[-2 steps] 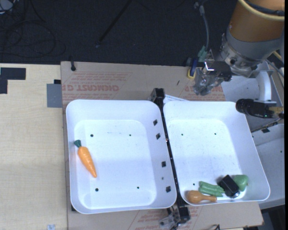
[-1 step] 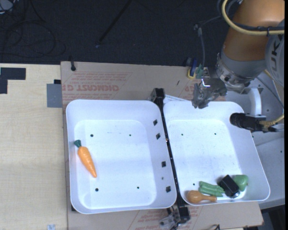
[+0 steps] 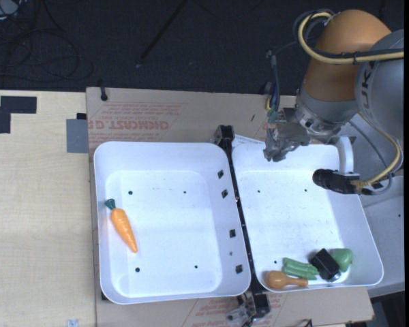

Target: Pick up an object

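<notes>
An orange toy carrot (image 3: 123,228) with a green top lies at the left side of the left bin (image 3: 160,152). In the near right corner of the right bin (image 3: 307,203) sit a green bean pod (image 3: 299,269), a small black block (image 3: 325,263), a green leafy piece (image 3: 342,256) and an orange-brown pear-like piece (image 3: 283,280). My gripper (image 3: 275,152) hangs over the far edge of the right bin, pointing down, well away from all these objects. Nothing shows between its fingers.
A black divider (image 3: 233,210) runs between the two bins. Both bins rest on a brown cardboard sheet (image 3: 163,111) on a light wooden bench. The arm's grey body and cables (image 3: 358,80) occupy the upper right. A black part (image 3: 335,180) juts over the right bin's right side.
</notes>
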`<state>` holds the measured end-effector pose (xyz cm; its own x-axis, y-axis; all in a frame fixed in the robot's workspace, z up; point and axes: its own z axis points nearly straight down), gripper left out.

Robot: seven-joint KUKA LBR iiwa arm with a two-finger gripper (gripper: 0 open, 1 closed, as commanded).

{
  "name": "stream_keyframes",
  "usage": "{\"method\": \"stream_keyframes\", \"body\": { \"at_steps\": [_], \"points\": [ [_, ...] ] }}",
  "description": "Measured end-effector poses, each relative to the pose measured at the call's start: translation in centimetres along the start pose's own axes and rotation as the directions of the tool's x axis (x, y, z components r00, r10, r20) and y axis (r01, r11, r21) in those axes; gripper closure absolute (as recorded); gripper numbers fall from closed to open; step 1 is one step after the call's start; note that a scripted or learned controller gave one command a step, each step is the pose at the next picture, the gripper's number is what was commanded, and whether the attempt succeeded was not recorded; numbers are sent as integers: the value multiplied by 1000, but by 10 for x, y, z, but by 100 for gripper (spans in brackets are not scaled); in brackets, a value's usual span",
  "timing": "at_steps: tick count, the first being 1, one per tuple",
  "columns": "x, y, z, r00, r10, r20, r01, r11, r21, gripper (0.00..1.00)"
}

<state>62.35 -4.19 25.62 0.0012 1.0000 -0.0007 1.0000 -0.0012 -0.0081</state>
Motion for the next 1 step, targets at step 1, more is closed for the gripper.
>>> {"method": "stream_keyframes", "body": {
  "at_steps": [1],
  "points": [
    [103,1,-94,1000,-12,-4,12,1000,-15,100]
  ]
}}
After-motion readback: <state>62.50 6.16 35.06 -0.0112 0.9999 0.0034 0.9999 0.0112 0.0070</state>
